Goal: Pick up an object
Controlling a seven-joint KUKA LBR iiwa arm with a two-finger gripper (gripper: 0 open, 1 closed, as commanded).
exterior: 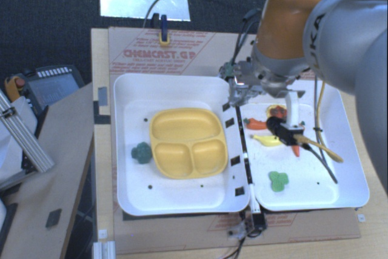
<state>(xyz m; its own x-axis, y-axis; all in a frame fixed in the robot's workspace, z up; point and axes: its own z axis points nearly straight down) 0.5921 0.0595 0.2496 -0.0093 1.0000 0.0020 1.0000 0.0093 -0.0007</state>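
Observation:
My gripper (237, 96) hangs over the divider between the two bins, at the upper left corner of the right bin (348, 191). Just right of it and below lie an orange carrot (255, 124), a yellow banana-shaped piece (265, 140) and a red-orange piece (276, 111). A light green broccoli (278, 180) sits nearer the front of that bin. A small orange bit (296, 151) lies to the right of the yellow piece. The wrist hides the gripper's tips, and I see nothing held in it.
The left bin (130, 91) holds a yellow divided plate (185, 142) and a dark green broccoli (142, 153) at the plate's left. The bulky grey and orange arm (321, 21) covers the back of the right bin. Cardboard lies under both bins.

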